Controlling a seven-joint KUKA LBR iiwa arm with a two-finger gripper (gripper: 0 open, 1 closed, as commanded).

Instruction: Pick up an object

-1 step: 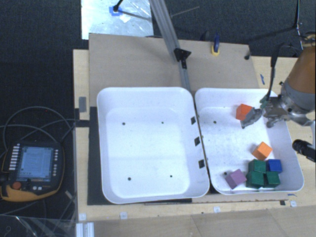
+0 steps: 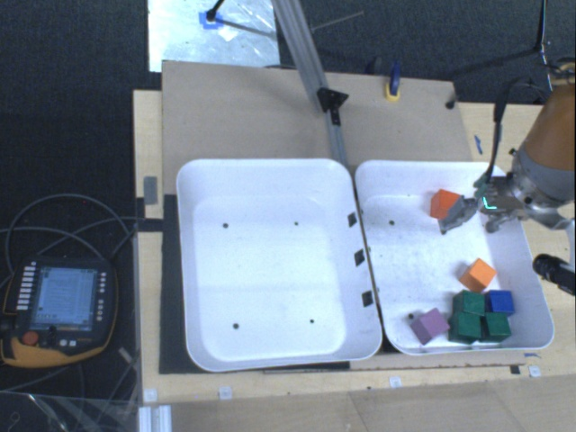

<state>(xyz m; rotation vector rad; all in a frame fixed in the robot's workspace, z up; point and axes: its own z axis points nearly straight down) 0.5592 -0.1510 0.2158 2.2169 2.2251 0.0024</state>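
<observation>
In the right bin [image 2: 396,241], my gripper [image 2: 475,219] hangs over the upper part, open, with nothing between its fingers. A red-orange block [image 2: 443,202] lies just left of the left finger [image 2: 454,217], beside it and outside the gap. Lower down, an orange block [image 2: 480,274] rests near the right wall. A blue block [image 2: 500,302], green blocks [image 2: 468,317] and a purple block [image 2: 430,325] cluster in the bin's near right corner.
The left bin [image 2: 270,259] sits beside the right one, sharing a divider with black clips [image 2: 359,256]. A grey pole [image 2: 306,52] slants across the back of the bench. A teach pendant [image 2: 58,309] lies off to the left.
</observation>
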